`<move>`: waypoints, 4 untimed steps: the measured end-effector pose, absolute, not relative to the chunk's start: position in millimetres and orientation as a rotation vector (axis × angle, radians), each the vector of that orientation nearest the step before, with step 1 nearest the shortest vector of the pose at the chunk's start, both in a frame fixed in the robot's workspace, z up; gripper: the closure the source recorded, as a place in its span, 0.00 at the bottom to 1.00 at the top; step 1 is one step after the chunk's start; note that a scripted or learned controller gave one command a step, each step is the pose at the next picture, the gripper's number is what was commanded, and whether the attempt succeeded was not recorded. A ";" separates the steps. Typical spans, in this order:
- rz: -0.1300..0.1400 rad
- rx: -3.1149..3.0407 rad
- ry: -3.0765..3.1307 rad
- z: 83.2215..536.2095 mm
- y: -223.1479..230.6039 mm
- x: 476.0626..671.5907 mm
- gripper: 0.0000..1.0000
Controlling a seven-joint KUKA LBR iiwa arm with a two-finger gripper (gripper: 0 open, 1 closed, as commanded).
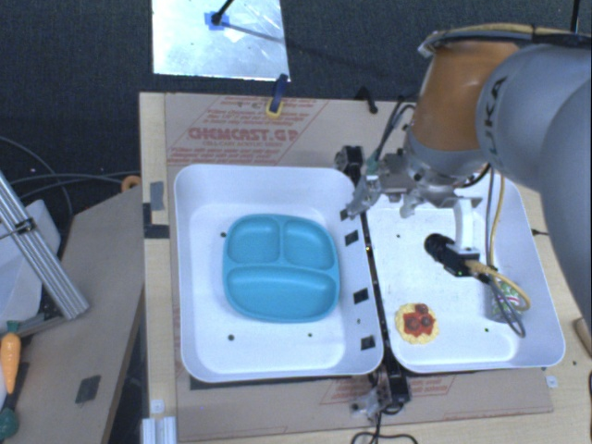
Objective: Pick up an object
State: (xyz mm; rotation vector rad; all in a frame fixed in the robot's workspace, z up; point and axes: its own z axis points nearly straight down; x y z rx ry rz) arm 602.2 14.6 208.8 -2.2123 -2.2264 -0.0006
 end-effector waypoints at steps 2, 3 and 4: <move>-0.004 -2.216 -2.228 191.0 35.7 600.0 0.00; -0.013 -2.216 -2.233 259.3 81.1 600.3 0.00; 0.006 -2.218 -2.220 182.4 79.3 495.2 0.00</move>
